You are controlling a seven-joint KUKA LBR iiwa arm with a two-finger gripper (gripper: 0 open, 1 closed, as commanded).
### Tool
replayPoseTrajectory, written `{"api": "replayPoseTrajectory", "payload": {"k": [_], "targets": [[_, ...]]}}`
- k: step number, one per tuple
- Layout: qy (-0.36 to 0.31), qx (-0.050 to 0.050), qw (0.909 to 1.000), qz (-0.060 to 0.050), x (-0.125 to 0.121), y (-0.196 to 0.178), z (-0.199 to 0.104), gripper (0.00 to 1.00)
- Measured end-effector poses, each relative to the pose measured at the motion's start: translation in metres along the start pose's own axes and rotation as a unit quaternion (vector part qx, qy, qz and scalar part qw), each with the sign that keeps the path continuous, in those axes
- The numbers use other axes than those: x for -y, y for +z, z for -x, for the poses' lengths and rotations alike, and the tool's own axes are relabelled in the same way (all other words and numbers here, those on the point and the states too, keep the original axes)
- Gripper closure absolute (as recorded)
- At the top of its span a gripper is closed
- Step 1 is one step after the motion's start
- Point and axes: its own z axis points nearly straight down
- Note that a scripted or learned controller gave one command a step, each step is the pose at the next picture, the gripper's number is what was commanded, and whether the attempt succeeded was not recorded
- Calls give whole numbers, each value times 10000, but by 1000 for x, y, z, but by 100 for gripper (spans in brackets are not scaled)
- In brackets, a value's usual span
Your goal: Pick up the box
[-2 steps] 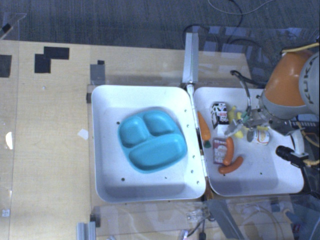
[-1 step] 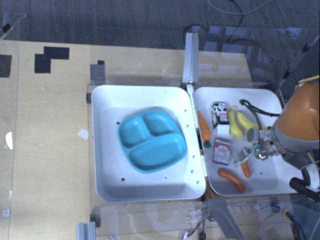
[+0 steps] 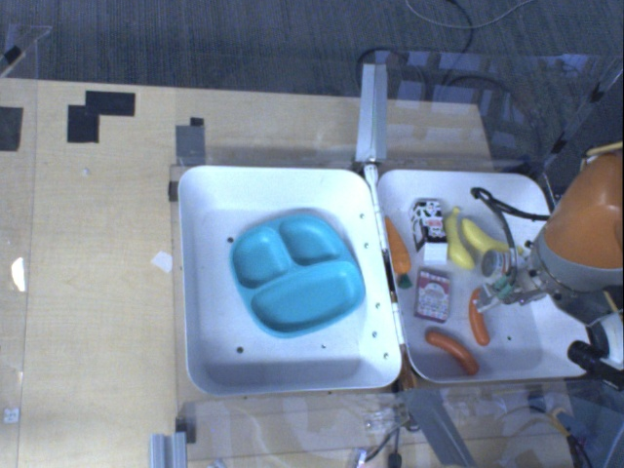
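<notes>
Right bin (image 3: 546, 359): box (image 3: 433, 294) flat, end effector (image 3: 499, 289) near, finger state unclear.

Blue divided plate (image 3: 295, 273), orange carrot (image 3: 396, 247), yellow banana (image 3: 465, 239) — red-patterned box (image 3: 433, 294), black-and-white carton (image 3: 428, 221).

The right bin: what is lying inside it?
In the right bin: a carrot, a cow-print carton, a banana, a box, two sausages. The gripper covers some floor.
</notes>
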Motion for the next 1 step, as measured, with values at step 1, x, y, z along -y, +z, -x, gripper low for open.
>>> {"api": "replayPoseTrajectory", "payload": {"k": [1], "targets": [[-883, -10, 9961, -12, -43, -96, -57, 100]]}}
